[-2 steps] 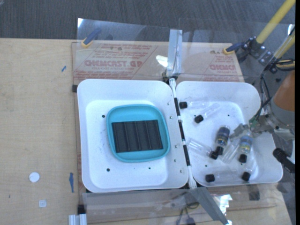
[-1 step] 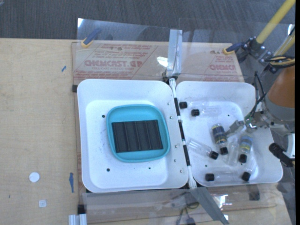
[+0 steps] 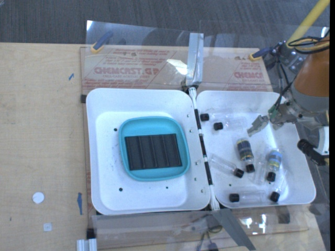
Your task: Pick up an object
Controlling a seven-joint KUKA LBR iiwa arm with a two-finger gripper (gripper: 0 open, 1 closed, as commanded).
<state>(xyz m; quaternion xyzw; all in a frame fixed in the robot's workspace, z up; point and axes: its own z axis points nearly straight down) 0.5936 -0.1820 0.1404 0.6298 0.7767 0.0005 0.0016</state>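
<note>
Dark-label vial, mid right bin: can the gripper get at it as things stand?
Probably yes. The vial lies uncovered, with bare floor around it; the gripper hangs just up-right of it. A loose black cap sits close below.

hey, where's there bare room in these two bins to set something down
Left bin: the teal tray fills its middle; a bare white strip runs below the tray, narrower margins along its left and top. Right bin: crowded, small vials scattered through centre and bottom; its top edge beside the gripper is barest.

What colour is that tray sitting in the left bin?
The tray is teal, with a dark ribbed insert; the camera view shows it clearly.
</note>
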